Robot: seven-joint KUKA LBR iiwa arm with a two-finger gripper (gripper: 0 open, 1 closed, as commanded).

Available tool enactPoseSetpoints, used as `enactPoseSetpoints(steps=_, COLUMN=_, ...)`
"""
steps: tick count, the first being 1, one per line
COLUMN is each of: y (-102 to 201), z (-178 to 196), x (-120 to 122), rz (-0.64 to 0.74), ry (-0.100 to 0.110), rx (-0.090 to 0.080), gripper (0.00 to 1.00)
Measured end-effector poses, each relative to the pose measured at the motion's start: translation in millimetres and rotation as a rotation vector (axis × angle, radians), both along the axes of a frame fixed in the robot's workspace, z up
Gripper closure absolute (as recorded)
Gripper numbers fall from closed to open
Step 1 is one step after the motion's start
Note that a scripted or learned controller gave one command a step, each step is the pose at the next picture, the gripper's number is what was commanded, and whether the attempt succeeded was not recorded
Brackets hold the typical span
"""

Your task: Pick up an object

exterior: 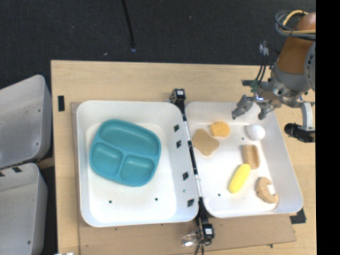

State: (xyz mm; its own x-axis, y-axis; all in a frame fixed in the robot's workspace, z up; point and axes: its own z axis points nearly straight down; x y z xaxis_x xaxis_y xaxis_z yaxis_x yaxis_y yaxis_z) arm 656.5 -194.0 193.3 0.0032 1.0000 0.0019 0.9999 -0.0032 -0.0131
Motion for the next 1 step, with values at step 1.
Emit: enactPoseSetpoints(steps=1, y=0.4, z=9.8, x=3.2, rz=0.003, ry=-0.014, rx=-0.003, gripper=0.00)
